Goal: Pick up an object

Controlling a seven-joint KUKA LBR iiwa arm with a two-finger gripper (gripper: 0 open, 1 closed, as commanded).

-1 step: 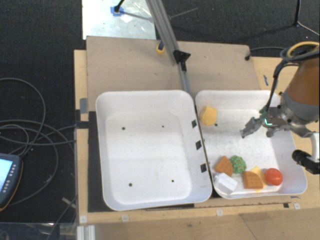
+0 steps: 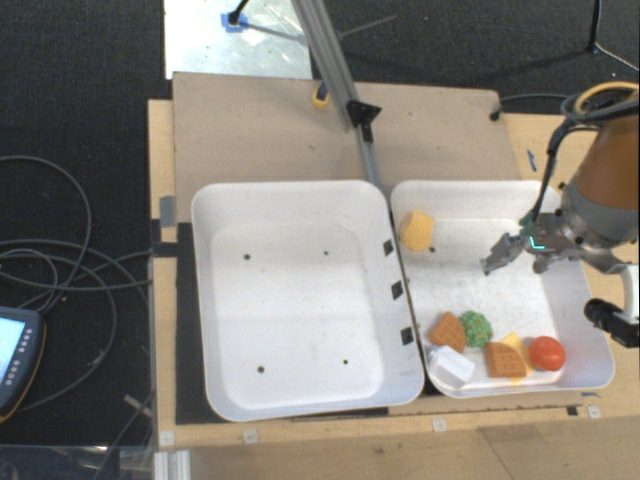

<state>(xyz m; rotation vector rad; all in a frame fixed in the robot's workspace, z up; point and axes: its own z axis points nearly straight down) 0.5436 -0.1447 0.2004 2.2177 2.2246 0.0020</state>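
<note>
Gripper [image 2: 503, 253] hung over the right bin [image 2: 470, 200], in its upper right part, arm reaching in from the right edge. Fingers too small and blurred at this angle, so couldn't tell whether they were spread or pressed together; nothing was visibly pinched between them. No object was lifted yet, pick not done by my read. Candidates all sat in the right bin. The yellow block [image 2: 417, 231] lay alone near the bin's upper left corner, to the left of the gripper and slightly farther up the view, with bare bin floor between them. The rest clustered along the near wall, well below the gripper in the view: white piece [image 2: 451, 366], orange wedge [image 2: 448, 331], green broccoli-like piece [image 2: 476, 327], waffle-like piece [image 2: 506, 358], red tomato-like ball [image 2: 546, 352]. Wedge and green piece were touching or nearly so. Left bin [image 2: 290, 298] had no objects I could see. Key relation: the yellow block was the nearer target and isolated, so a move leftward across the bin looked like the cleaner try. The block looked roughly square from above, no clear long axis, so wrist angle probably mattered little. The cluster would need a move toward the near wall, and neighbours crowding the fingers were a risk there.
</note>
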